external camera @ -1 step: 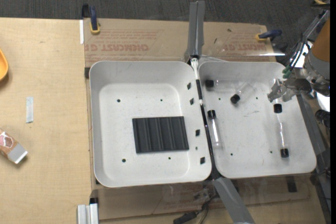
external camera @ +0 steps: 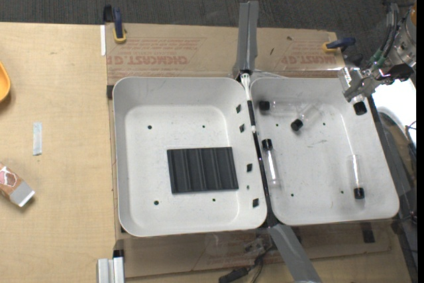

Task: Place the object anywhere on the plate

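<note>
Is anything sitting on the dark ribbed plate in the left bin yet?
No: the dark ribbed plate lies bare in the left bin.

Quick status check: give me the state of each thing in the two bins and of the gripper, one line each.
Dark ribbed plate: flat in the left bin, nothing on it.
Clear tubes with black caps: lying loose in the right bin.
Gripper: over the right bin's upper right corner, nothing visibly held.

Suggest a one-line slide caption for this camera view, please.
Gripper poised over the right bin's far corner; dark ribbed plate in the left bin.
</note>
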Available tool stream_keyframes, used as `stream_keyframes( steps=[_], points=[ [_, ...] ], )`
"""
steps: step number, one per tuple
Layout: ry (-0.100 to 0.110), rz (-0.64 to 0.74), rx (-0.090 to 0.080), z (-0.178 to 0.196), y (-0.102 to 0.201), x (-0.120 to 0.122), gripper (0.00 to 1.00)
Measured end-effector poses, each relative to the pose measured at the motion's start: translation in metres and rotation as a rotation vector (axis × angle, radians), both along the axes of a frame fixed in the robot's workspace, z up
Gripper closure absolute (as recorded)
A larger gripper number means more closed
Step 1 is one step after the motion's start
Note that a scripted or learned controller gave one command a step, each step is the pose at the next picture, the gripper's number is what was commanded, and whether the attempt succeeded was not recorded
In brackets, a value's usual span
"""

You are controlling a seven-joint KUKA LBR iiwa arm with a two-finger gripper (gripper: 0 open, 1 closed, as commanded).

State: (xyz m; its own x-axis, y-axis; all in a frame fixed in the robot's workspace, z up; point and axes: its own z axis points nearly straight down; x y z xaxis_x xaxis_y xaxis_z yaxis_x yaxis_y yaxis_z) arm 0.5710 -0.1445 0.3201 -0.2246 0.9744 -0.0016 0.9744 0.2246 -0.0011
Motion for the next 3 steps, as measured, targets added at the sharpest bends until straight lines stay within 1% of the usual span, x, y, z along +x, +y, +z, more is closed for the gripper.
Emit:
stream_keyframes(
  steps=[1,2,3],
  points=[
    [0.003,-0.061,0.001,-0.025,0.079,-0.029,1.00],
    [0.003,0.065,0.001,-0.046,0.179,-0.079,1.00],
    [0.003,0.106,0.000,-0.057,0.253,-0.093,1.00]
  ],
)
